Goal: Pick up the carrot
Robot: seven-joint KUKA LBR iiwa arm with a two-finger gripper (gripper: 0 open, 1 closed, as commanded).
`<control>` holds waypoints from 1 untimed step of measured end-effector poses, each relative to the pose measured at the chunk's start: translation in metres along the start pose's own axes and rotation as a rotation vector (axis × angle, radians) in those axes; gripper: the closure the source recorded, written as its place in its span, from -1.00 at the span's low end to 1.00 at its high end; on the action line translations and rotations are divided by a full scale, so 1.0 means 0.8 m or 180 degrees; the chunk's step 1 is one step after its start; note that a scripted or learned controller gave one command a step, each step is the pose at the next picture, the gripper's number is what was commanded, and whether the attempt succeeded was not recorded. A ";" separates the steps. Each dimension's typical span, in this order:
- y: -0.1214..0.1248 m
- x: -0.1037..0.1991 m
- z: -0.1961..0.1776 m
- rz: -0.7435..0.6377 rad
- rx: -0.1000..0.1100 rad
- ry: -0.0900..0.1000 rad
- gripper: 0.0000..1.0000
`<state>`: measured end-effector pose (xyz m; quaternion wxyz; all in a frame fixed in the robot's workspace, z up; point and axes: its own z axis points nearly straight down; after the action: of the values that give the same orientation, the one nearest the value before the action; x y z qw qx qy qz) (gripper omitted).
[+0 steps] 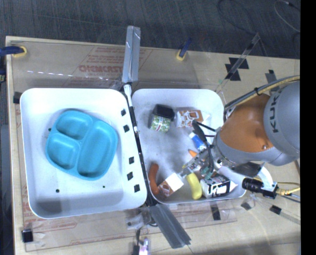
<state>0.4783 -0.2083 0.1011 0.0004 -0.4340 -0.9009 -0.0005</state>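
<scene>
Carrot (154, 177) lies at the front-left corner of the right bin (174, 95), touching a small white block (173, 183) beside a yellow piece (194, 186). The gripper (200, 161) hangs low over clutter nearby; what its tips hold, if anything, seems impossible to tell. A blue divided plate (82, 144) sits in the left bin (35, 105).

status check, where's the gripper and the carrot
Gripper low in right bin, fingers unclear. Carrot at bin's left wall, untouched. White block beside it.
</scene>
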 end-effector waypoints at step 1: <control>0.001 0.000 -0.012 -0.0017 -0.0002 -0.0003 1.00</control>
<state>0.4794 -0.2079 0.1110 -0.0001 -0.4316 -0.9021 -0.0005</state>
